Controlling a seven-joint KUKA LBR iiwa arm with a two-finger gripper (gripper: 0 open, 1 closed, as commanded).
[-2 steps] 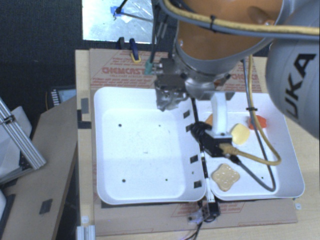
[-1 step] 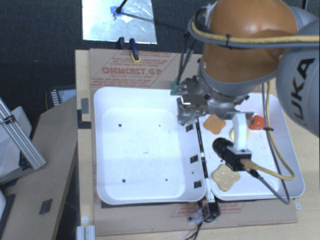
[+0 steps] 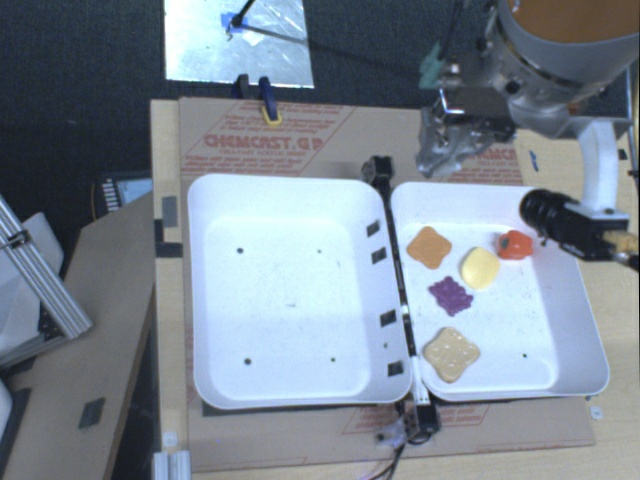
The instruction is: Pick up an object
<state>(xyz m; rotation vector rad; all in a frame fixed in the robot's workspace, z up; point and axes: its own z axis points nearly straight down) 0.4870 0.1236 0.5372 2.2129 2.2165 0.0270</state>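
1. My claw (image 3: pixel 455 148) hangs above the right bin's (image 3: pixel 570 368) far edge; can't tell its state.
2. Nothing picked yet; cookie (image 3: pixel 429 247) sits nearest in that bin.
3. Next, I'd guess: drop straight down onto it.

The arm's orange band (image 3: pixel 570 3) is cut off by the top edge above the right bin (image 3: pixel 560 338), so the rest of the arm is out of sight. The gripper (image 3: pixel 455 148) hangs over that bin's far rim, too blurred to read its parts. On the bin's right side, the black cylinder (image 3: pixel 560 220) hides part of the red object (image 3: pixel 514 245).
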